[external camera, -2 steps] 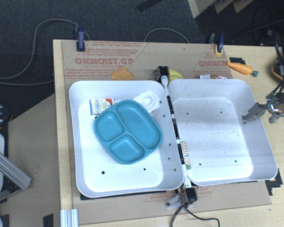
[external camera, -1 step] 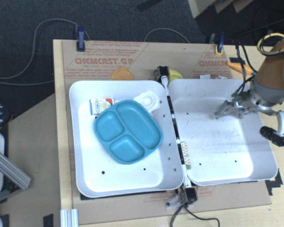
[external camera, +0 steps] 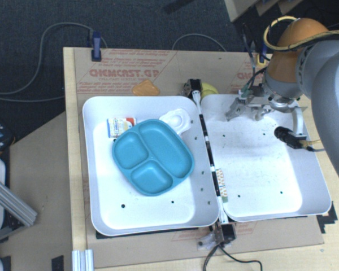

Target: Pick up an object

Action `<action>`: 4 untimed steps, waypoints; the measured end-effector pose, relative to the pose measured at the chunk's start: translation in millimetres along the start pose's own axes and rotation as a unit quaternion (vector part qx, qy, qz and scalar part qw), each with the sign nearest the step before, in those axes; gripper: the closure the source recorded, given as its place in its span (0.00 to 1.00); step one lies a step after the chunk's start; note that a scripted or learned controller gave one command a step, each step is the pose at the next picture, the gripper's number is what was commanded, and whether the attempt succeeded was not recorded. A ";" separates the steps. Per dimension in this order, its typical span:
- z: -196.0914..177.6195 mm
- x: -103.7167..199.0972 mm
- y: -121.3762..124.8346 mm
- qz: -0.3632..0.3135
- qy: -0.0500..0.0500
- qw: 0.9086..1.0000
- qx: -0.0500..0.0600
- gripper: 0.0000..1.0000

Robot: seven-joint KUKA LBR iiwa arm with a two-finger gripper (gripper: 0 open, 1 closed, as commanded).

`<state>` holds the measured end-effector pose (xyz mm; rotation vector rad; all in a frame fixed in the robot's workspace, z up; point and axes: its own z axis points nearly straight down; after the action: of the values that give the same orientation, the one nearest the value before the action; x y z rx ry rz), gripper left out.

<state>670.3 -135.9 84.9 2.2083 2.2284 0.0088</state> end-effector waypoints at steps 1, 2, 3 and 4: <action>-0.1 46.5 -3.0 0.002 0.001 1.000 0.004 0.00; 0.0 25.7 -3.6 0.005 -0.001 1.000 0.003 0.00; -0.2 41.0 -3.3 0.004 0.000 1.000 0.004 0.00; -0.1 37.1 -3.5 0.004 -0.001 1.000 0.004 0.00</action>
<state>666.5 -98.8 84.9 2.2211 2.2213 -0.0014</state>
